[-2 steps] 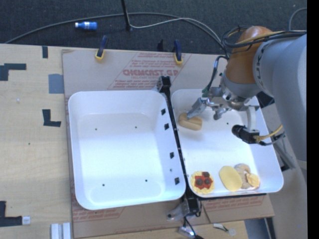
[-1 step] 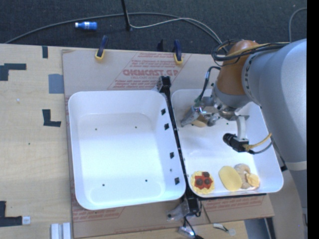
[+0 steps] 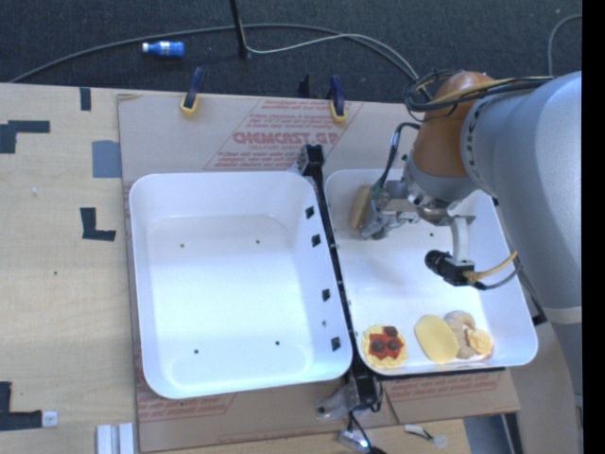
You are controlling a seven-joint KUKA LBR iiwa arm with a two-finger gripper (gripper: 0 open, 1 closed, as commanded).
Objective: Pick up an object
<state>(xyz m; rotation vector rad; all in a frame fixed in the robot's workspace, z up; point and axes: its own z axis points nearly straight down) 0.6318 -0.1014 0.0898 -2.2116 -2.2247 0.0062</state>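
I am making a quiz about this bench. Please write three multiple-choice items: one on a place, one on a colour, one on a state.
1. Where do the food items lie?
A. left bin
B. right bin
C. on the bench outside the bins

2. What colour is the oval item at the right bin's near edge?
A. yellow
B. blue
C. green

3. Where is the gripper?
A. low in the right bin
B. over the left bin
C. off the bench

Answers:
1 B, all items lie right of the divider.
2 A, it is pale yellow.
3 A, it sits beside the tan item there.
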